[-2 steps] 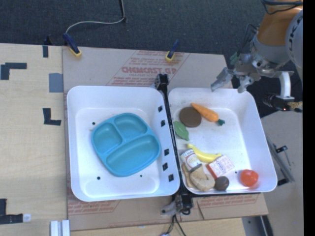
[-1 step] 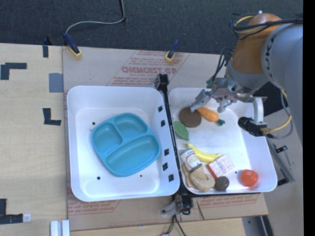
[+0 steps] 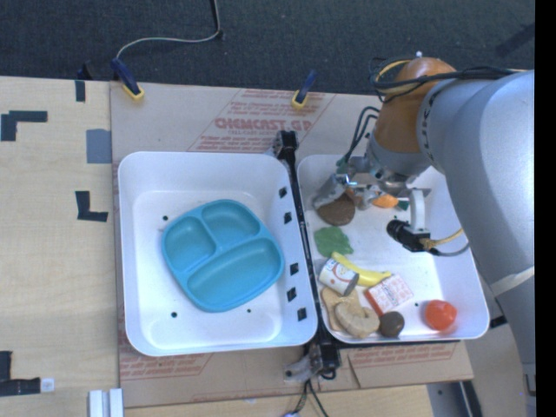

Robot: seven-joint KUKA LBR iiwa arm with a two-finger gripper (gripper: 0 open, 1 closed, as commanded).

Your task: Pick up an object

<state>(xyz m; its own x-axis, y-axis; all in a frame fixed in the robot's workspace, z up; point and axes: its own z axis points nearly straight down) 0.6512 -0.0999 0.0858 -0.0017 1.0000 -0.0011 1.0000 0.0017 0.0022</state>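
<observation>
Camera view, from above at a slant, shows the desk (image 3: 52, 233) with two shallow white bins side by side on a brown cardboard sheet (image 3: 252, 124). The left white bin (image 3: 139, 181) holds a light blue plastic plate with three compartments (image 3: 223, 253), lying near the middle of the bin. The right white bin (image 3: 460, 276) holds many small things. The grey arm with the orange band (image 3: 408, 102) reaches down into the upper part of this bin, and the gripper (image 3: 358, 189) is just above a brown round flat object (image 3: 335, 210) near the bin's left wall. I cannot tell if the gripper is open or closed, and I cannot tell if it touches the brown object. A small orange piece (image 3: 384, 201) lies just beside the gripper. Below it are a green leaf-shaped piece (image 3: 333, 240), a yellow banana (image 3: 365, 274), a white small can with a red label (image 3: 338, 275) touching the banana, a red and white flat packet (image 3: 388, 294), a beige bagel-like ring (image 3: 354, 317), a dark brown oval piece (image 3: 392, 323) and a red round tomato-like ball (image 3: 440, 314) near the lower right corner. Two blue and yellow clamps (image 3: 129, 81) sit at the far edge of the cardboard.
</observation>
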